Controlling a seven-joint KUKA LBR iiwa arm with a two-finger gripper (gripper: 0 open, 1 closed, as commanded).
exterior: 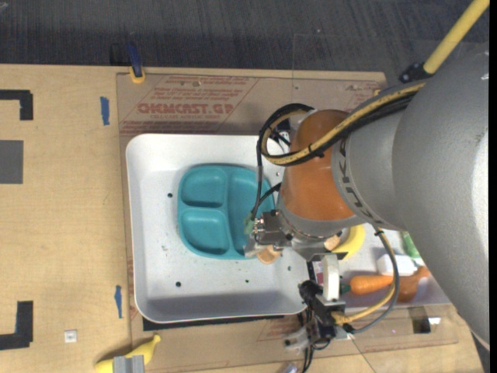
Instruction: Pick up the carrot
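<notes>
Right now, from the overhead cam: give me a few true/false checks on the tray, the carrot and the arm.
1. The teal divided tray lies in the left white bin. True.
2. The carrot rests on the teal tray. False: it lies to the right of that bin, beside the arm.
3. The arm covers much of the right side of the view. True.
4. The arm's band above the wrist is blue. False: it is orange.
5. A banana peeks out near the carrot. True.
</notes>
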